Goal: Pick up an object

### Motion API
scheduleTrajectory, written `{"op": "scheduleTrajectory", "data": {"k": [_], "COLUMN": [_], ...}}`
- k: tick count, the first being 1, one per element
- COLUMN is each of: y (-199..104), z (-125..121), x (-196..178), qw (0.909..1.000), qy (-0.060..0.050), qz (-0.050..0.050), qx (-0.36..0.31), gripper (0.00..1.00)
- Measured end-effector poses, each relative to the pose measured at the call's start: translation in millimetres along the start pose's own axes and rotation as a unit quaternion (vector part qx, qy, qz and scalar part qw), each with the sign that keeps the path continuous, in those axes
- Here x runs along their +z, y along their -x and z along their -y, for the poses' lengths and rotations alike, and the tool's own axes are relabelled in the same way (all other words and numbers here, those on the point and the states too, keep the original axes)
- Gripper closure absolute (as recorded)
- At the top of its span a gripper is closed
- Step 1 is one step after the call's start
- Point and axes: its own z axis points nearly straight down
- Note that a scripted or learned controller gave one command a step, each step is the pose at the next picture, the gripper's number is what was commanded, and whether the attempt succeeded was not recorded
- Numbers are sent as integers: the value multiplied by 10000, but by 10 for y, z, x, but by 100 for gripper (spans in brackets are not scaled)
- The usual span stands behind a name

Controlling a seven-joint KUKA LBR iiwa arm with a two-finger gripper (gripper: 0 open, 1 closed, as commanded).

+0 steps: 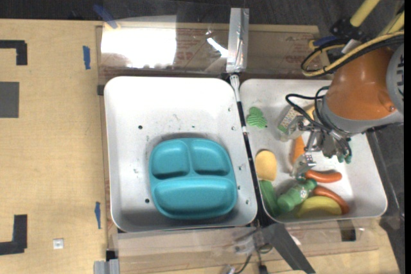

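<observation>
The right bin (pixel 372 167) holds several toy foods. A green leafy piece (pixel 256 117) lies near its far left corner and a yellow lemon-like piece (pixel 266 164) by its left wall. Along the near side lie a green pod (pixel 267 197), a green bumpy vegetable (pixel 295 194), a yellow banana (pixel 321 205) and a red-orange pepper (pixel 325 176). My gripper (pixel 307 159) hangs low over the bin's middle, pointing down beside an orange carrot (pixel 297 149). The wrist covers part of the carrot. I see nothing clearly lifted.
The left bin (pixel 128 106) bears a teal divided plate (pixel 191 178). A clear plastic sheet (pixel 173 42) stands behind the bins. Yellow and black cables (pixel 334 51) loop at the right rear above the orange wrist band (pixel 359 90). Cardboard bench (pixel 45 138) extends left.
</observation>
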Motion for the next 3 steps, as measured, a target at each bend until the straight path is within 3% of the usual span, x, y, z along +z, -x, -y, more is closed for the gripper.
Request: {"op": "scheduleTrajectory", "data": {"k": [1,2,3], "y": [41,-232,-223], "z": [86,96,107], "x": [129,119,120], "qw": [9985,9946,9957], "qy": [14,5,0], "qz": [-60,-49,-53], "qx": [543,1033,923], "gripper": [0,0,0]}}
